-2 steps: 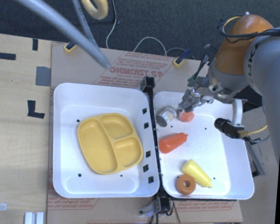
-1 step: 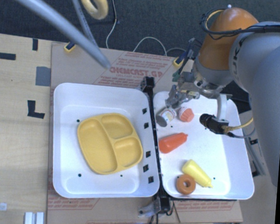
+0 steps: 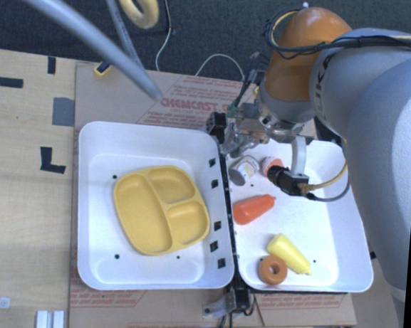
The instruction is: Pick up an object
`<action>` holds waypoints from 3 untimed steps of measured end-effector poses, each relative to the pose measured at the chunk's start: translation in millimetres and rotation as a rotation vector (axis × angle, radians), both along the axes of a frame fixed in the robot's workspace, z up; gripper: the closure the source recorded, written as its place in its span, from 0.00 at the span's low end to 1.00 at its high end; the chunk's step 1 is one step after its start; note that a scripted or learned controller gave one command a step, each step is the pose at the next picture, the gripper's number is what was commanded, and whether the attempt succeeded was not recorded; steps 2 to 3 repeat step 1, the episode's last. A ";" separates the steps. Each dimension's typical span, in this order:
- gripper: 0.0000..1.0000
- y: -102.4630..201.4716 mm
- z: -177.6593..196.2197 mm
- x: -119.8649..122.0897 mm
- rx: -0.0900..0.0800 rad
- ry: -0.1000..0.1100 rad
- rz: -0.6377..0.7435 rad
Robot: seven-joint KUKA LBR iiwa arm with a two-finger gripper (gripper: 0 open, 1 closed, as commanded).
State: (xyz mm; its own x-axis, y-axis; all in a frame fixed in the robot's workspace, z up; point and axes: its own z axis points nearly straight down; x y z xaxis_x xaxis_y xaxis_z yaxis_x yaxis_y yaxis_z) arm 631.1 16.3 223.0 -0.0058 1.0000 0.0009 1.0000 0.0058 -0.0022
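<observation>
Right bin (image 3: 343,229): pincer (image 3: 245,156) low at far-left corner, wrist hides tips, state unclear; carrot (image 3: 253,208) nearby.

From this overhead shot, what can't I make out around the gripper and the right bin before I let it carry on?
- Gripper: wrist hardware covers it from above, so its state and any hold cannot be told.
- Small round object below the gripper: partly covered, identity unclear.
- Right bin: the arm hides its far right corner.
- Carrot, yellow cone and ring show plainly.
</observation>
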 end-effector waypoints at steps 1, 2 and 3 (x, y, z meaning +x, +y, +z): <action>1.00 60.3 -7.0 4.6 0.000 -0.001 0.001; 1.00 60.3 -7.0 4.6 0.000 -0.001 0.001; 1.00 60.3 -7.0 4.6 0.000 -0.001 0.001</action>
